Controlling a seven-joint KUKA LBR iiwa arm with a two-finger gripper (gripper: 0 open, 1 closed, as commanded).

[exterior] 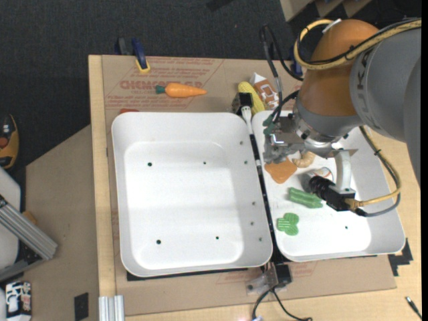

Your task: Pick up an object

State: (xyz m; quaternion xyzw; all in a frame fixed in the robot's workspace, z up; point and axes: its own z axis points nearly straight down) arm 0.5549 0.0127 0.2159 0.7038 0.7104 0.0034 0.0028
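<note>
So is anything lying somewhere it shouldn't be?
Yes. A toy carrot lies on the cardboard bench top behind the left bin, outside both bins. The other small items, such as the green pieces and an orange piece, sit in the right bin.

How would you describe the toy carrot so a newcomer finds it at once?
Start at the left white bin, then look just beyond its far rim on the brown cardboard with red print. The toy carrot lies there on its side, outside both bins. It is the long orange piece with a green stem end, left of the yellow-and-black clutter.
</note>
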